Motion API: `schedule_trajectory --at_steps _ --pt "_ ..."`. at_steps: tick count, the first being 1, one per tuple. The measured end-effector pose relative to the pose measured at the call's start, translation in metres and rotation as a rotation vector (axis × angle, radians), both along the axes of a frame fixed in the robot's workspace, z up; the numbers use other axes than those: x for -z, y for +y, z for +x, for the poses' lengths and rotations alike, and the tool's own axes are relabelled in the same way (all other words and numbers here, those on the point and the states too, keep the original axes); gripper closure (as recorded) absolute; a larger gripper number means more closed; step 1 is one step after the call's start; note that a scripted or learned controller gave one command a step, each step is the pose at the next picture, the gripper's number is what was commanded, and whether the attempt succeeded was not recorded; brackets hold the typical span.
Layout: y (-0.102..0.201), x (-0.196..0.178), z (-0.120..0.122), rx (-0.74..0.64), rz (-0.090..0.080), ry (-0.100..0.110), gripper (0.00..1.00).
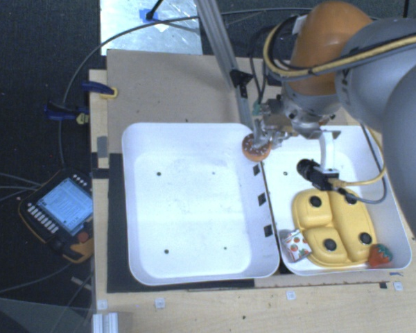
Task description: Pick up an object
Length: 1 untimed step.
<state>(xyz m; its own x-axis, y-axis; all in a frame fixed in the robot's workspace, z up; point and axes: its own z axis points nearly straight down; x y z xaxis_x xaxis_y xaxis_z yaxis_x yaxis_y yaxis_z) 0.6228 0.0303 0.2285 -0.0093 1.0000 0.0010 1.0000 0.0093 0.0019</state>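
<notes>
Apparently the gripper (263, 136) hung directly above a small round brown object (256, 149) at the bins' divider; its grip on that object couldn't be told.

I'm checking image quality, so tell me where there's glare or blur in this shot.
Camera view: glare washes out the shiny sheet at top left; the arm is soft and blurred close to the lens; the left bin is evenly lit with faint shadows.

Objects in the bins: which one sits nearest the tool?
The small round brown object at the top of the divider, right under the tool. The yellow toy, red piece and small packet lie near the right bin's lower end.
</notes>
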Motion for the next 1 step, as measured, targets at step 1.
schedule_trajectory --at_steps 1 --pt "0.0595 0.0086 0.0075 0.0 0.0 -0.001 1.0"
